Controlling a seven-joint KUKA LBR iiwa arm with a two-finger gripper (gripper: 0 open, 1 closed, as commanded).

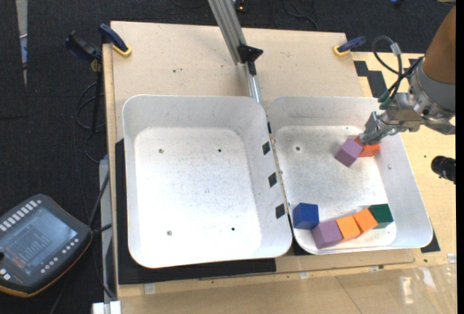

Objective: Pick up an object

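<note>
Purple block (349, 152) tilted on edge, touching orange block (370, 149), claw (374, 133) above.

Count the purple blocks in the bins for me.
2. One purple block lies in the right bin just below the gripper, beside an orange-red block. The other purple block sits in the bottom row. The gripper could hide more.

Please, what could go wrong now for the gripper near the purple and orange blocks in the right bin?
1. The gripper is low over a purple block that touches an orange block; closing may catch both or push one away.
2. Both blocks lie near the right bin's wall, so a finger could strike it.
</note>
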